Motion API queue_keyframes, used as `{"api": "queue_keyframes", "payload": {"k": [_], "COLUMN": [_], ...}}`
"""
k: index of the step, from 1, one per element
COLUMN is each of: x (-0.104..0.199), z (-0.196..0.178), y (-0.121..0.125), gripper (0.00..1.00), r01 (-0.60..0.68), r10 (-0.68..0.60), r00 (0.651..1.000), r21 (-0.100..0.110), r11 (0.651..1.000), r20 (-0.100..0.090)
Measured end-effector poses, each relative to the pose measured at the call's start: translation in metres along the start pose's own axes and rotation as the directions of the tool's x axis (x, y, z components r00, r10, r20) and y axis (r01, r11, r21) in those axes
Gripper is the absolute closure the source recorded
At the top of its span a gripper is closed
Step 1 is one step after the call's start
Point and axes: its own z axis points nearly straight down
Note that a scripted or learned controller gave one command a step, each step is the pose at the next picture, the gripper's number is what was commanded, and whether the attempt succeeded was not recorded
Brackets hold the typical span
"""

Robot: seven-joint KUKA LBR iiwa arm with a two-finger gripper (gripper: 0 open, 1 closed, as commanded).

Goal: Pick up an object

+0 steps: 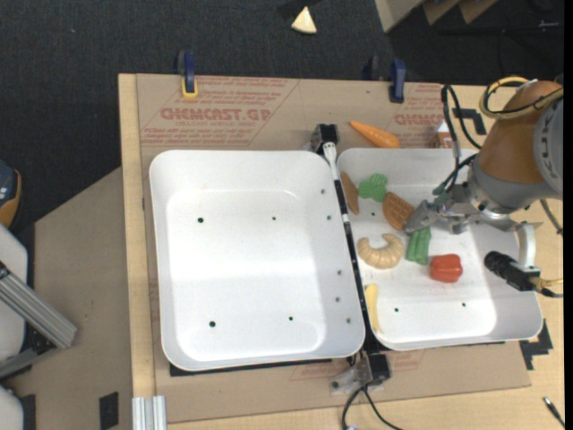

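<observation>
My gripper (428,217) hangs low over the middle of the right bin (483,325), with the arm coming in from the right. Its tip is right at the top end of a green block (418,246) and beside a brown-orange piece (397,209). A tan croissant shape (382,250) lies just left of the green block. To the block's right sits a red piece (446,268). Nothing is visibly lifted off the bin floor.
The right bin also holds a green leafy piece (373,186), a thin brown piece (349,197) by the left wall and a yellow piece (371,305) near the front. An orange carrot (374,134) lies on the board behind it. The left bin (179,195) stands alongside.
</observation>
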Motion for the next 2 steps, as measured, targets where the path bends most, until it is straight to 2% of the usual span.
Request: {"api": "queue_keyframes", "payload": {"k": [1, 2], "x": [0.054, 0.05], "z": [-0.002, -0.013], "y": [0.07, 0.067], "gripper": [0.0, 1.0], "r01": [0.006, 0.001], "r10": [-0.006, -0.001], "r00": [1.0, 1.0], "r21": [-0.003, 0.001], "r11": [1.0, 1.0], "r20": [-0.002, -0.001]}}
